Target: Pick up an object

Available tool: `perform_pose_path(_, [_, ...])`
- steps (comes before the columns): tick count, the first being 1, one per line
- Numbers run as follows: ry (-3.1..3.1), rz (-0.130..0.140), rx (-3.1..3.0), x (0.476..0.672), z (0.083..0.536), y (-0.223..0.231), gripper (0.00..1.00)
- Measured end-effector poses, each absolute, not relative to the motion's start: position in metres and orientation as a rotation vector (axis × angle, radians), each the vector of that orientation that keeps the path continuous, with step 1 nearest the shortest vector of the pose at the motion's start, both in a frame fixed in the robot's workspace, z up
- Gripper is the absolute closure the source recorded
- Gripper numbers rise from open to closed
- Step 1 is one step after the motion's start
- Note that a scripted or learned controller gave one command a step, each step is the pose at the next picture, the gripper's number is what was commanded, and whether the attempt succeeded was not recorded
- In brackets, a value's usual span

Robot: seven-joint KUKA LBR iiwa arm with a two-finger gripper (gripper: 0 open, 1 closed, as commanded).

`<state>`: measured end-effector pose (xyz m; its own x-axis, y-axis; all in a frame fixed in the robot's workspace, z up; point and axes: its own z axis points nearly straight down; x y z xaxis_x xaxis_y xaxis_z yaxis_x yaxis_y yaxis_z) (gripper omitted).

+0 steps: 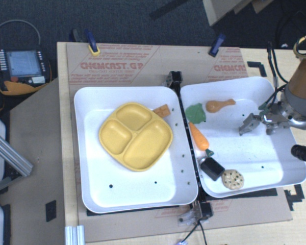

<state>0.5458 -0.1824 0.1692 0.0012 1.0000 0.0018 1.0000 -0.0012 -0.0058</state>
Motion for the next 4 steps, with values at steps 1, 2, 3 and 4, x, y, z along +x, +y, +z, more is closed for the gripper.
perform_pose_path(1, [-2.219, 0.003, -2.218, 0.551, 0.125, -0.18, 0.0])
perform_pose_path(2, [-2.223, -0.001, -2.227, 0.554, 0.09, -0.183, 0.0])
perform_pose_path(3, [-2.232, -0.022, -2.229, 0.559, 0.107, -0.18, 1.0])
perform_pose_path(4, [-2.225, -0.002, -2.224, 0.556, 0.152, -0.185, 1.0])
